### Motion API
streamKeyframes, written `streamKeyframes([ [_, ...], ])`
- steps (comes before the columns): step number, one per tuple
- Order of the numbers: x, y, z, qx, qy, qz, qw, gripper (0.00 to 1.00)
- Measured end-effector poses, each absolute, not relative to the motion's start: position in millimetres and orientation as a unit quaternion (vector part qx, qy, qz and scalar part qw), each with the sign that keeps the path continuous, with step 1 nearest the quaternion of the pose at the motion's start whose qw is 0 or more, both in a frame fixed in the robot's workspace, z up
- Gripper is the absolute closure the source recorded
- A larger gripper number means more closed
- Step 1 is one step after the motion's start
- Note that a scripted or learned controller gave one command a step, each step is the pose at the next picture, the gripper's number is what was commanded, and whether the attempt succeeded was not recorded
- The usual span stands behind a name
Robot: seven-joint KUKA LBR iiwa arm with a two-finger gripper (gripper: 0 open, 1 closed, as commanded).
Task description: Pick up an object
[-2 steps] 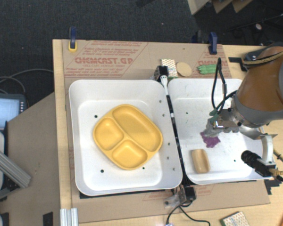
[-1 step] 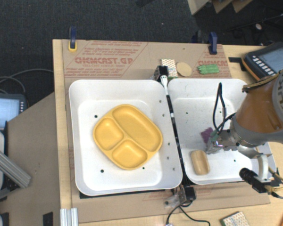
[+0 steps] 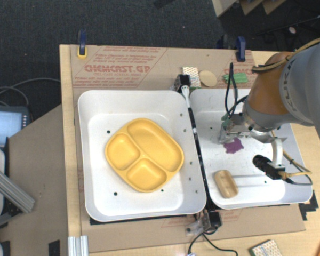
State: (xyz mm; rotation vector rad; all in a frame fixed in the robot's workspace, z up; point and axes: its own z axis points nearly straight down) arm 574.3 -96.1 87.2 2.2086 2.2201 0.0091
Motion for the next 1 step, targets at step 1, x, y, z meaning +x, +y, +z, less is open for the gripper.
streamKeyframes([
  [1,513.3,-96.3,85.0,0.708,0.706,-0.0007,-0.001,1.0],
])
